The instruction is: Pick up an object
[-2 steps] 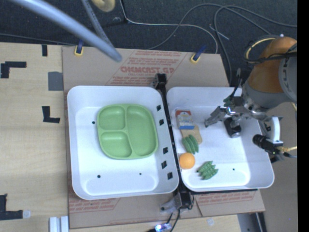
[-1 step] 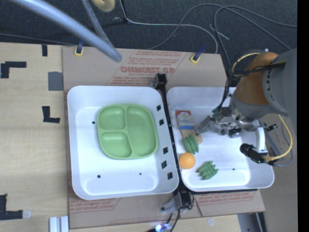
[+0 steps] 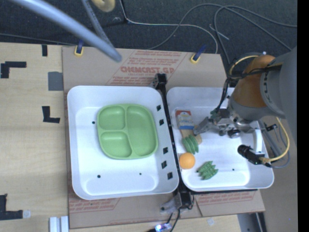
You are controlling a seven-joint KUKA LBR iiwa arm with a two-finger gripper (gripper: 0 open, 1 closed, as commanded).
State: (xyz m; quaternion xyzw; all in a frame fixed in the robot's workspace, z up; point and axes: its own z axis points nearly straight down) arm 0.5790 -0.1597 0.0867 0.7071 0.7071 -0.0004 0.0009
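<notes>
A cardboard-covered bench holds two white bins. The left bin (image 3: pixel 77 129) carries a green tray (image 3: pixel 128 131). In the right bin (image 3: pixel 251 178), the gripper (image 3: pixel 200 127) reaches low toward a packet (image 3: pixel 184 119), beside a green toy (image 3: pixel 191 144), an orange ball (image 3: pixel 187 160) and a leafy piece (image 3: pixel 207 169); whether its jaws are wide or narrow, I cannot tell.

The arm (image 3: pixel 270 93) is cut off by the right edge, so its upper part cannot be seen. A blurred grey bar (image 3: pixel 63 18) crosses the far left corner and runs out of view. The printing on the small packet (image 3: pixel 184 119) is too small to read. The worktop (image 3: pixel 29 129) is cut off at the left and near edges.
</notes>
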